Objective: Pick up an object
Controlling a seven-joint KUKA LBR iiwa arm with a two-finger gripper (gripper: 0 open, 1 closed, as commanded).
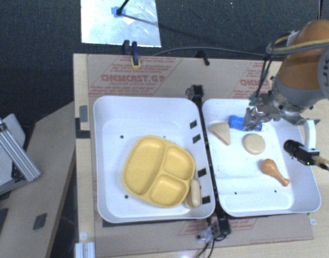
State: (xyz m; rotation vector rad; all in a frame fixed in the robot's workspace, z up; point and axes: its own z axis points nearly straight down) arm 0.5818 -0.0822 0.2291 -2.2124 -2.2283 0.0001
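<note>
My gripper (254, 121) hangs low over the back of the right bin (307, 198), reaching in from the right. A small blue object (236, 123) lies just to its left, touching or nearly touching the gripper tip. I cannot tell whether the blue object is between the fingers. A cream wedge (221, 133) lies left of the blue object. Just in front of the gripper sits a round cream disc (254, 143). A tan drumstick (274, 171) lies nearer the front right.
The left bin (113, 117) holds a yellow divided plate (159, 171) with a beige roll (194, 193) at its right edge. A black divider (205, 155) runs between the bins. Bare floor shows at the front of the right bin.
</note>
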